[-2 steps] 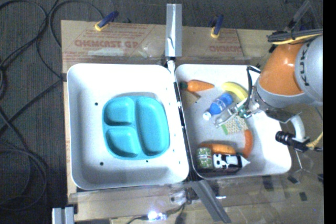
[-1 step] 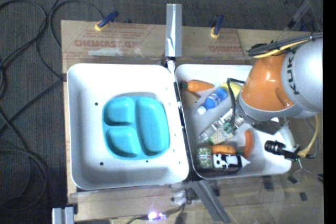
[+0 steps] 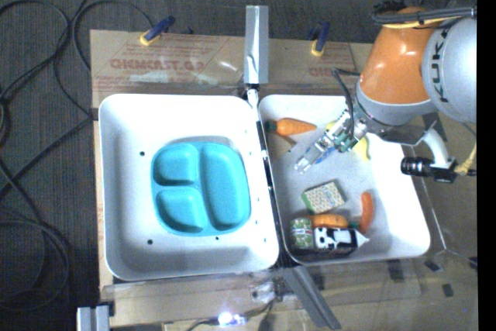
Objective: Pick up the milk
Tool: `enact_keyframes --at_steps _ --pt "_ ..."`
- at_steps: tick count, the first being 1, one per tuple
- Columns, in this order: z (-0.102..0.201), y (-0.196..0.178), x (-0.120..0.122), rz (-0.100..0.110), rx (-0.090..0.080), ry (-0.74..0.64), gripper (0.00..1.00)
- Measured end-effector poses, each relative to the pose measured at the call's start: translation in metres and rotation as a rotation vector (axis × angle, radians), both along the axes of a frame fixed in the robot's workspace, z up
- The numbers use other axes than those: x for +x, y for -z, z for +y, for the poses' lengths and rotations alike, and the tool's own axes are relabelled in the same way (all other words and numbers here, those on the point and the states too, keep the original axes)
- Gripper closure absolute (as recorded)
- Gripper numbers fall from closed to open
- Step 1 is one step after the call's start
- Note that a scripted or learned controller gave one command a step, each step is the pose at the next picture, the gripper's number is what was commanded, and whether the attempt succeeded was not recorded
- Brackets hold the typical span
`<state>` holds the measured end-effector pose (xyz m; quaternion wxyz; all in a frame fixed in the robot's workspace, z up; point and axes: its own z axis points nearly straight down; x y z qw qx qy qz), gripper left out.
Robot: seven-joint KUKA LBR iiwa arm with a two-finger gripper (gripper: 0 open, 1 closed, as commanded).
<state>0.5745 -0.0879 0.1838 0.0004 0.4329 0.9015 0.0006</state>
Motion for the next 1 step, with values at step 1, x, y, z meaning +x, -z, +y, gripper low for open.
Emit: enact_keyframes --at_steps 1 --pt "0.0184 -0.0004 0.0681 -0.001 -0.003 -0.281 0.00"
